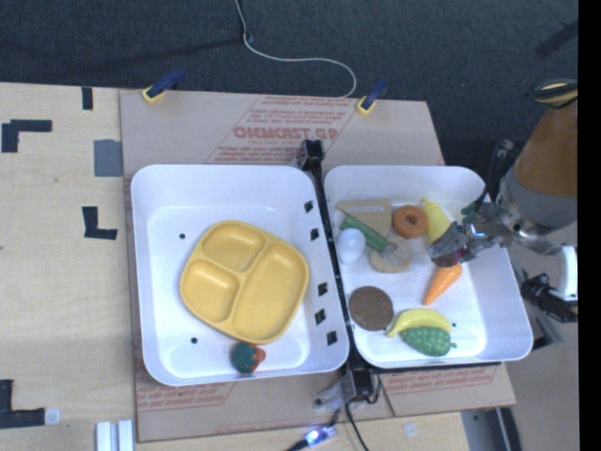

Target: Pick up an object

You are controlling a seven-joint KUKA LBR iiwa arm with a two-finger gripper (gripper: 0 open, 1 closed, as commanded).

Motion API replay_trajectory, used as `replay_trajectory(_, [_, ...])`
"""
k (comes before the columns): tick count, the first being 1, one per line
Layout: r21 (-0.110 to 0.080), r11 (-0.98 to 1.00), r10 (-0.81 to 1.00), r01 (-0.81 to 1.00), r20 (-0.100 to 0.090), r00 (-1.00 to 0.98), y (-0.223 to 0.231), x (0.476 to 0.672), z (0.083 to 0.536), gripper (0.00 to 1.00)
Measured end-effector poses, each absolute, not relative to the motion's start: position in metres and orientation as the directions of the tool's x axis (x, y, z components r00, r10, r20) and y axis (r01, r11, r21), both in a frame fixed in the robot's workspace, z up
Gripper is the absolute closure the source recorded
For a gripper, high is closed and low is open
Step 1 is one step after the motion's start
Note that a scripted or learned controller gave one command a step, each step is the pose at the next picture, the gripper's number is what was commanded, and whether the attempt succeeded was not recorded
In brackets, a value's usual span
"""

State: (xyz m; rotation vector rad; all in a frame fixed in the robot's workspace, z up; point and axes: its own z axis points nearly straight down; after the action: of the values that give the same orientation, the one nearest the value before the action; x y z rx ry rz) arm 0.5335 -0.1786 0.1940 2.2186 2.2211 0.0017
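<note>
The right bin (498, 336) holds several toy foods: an orange carrot (441, 284), a brown donut ring (408, 221), a yellow piece (436, 220), a green vegetable (362, 230), a white egg (350, 243), a tan slab (373, 212), a beige disc (391, 257), a brown round patty (371, 307), a banana (420, 320) and a green bumpy fruit (427, 341). My gripper (453, 246) hangs low over the bin's right part, just above the carrot's thick end and right of the donut. Nothing shows between its fingers.
The left bin (155, 252) carries a yellow divided plate (244, 280) and a small red-green fruit (247, 357) by its front wall. A black clip (310, 153) sits on the ridge between the bins. The arm's orange band (554, 153) rises at the right.
</note>
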Motion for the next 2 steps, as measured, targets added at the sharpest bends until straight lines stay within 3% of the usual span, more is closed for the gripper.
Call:
replay_trajectory(1, [0.001,0.002,1.0,1.0,0.0,-0.002,-0.178,0.534,0.226,1.0])
replay_trajectory(2, [-0.002,0.004,1.0,1.0,0.0,-0.004,-0.124,0.535,0.224,1.0])
